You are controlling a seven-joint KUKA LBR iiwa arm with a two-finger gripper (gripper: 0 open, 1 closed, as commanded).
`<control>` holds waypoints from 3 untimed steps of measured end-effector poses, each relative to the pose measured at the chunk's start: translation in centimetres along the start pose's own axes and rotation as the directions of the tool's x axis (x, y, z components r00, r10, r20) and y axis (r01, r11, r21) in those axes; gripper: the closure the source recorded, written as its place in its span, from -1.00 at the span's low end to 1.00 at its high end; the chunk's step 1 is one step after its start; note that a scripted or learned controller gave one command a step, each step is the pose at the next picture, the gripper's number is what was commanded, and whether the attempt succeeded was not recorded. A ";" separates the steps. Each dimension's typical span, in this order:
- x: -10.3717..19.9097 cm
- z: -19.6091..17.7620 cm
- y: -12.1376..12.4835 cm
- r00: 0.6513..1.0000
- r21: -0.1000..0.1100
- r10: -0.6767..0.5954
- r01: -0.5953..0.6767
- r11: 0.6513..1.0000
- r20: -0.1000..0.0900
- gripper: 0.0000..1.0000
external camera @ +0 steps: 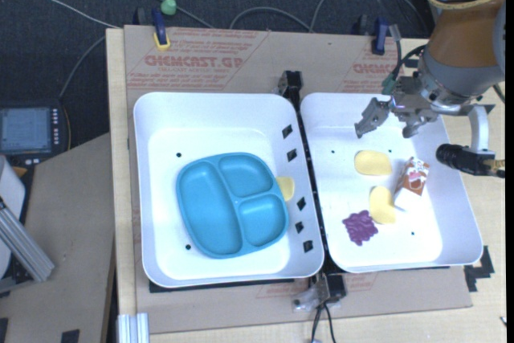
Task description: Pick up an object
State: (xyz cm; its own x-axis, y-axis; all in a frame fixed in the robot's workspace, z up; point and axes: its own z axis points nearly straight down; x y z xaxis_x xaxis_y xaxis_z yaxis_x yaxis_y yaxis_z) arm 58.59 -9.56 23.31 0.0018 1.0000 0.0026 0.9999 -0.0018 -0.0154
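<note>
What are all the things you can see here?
bins: 2, white, side by side on the bench
divided plate: 1, blue, left bin
yellow pieces: 3; two in right bin, one beside the plate in left bin
grapes: 1 bunch, purple, right bin, front
small carton: 1, red and white, right bin
clamps: 2, blue, back edge of bench
screen: 1, far left
arm: 1, grey and orange, right
gripper: 1, open, above right bin

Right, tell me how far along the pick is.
Nothing looks picked yet. The gripper hangs open above the right bin, nothing between its fingers. The yellow pieces, purple grapes and small carton lie in that bin. Descent, grasp and lift remain.
</note>
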 end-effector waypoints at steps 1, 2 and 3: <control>0.0 -0.8 0.2 1.000 -0.014 -0.002 0.002 1.000 0.001 -1.00; -0.2 5.3 -0.4 1.000 -0.008 -0.001 0.001 1.000 0.001 -1.00; 0.0 9.5 -0.4 1.000 -0.009 -0.001 0.001 1.000 0.001 -1.00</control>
State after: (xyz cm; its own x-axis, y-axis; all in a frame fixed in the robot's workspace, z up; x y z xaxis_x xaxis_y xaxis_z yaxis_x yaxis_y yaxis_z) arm 58.08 -9.56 13.81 0.0004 1.0000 0.0019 1.0000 -0.0004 -0.0065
